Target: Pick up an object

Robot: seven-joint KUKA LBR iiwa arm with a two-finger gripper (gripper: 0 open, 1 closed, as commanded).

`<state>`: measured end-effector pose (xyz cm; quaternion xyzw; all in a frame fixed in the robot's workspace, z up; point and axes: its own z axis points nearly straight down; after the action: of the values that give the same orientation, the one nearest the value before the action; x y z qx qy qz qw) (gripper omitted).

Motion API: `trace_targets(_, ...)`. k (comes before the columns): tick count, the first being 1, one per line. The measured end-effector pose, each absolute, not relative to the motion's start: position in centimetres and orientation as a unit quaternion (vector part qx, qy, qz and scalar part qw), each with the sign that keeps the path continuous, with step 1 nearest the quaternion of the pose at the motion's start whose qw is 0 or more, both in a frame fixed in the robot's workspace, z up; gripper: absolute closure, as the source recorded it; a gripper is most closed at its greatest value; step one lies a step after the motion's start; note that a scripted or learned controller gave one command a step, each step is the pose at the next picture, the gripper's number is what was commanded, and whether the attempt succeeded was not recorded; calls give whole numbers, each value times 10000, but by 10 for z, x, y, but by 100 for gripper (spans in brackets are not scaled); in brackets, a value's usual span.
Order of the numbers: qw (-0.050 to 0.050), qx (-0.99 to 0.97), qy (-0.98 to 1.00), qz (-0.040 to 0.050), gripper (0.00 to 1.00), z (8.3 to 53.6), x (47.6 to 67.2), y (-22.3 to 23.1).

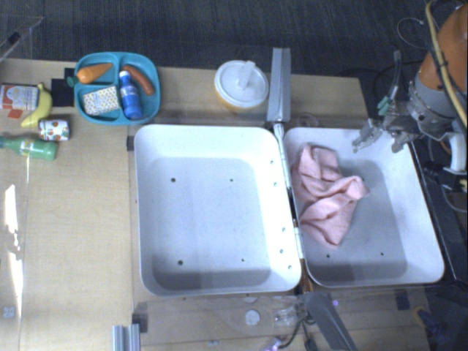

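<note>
One claw [382, 136] hangs spread and empty over the right bin's [420, 196] far edge. Just below and to its left, the crumpled pink cloth [327, 194] lies; best descend onto its raised central fold before closing.

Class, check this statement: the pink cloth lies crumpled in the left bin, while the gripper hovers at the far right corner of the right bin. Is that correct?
Not quite. The camera view shows the pink cloth crumpled in the right bin, not the left bin. The rest stands: the gripper hovers at the far right corner of the right bin.
</note>
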<state>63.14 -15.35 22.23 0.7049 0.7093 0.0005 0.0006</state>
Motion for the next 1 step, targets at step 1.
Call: trace_targets(1,4,6914,7224,2,0,122,605,-161)
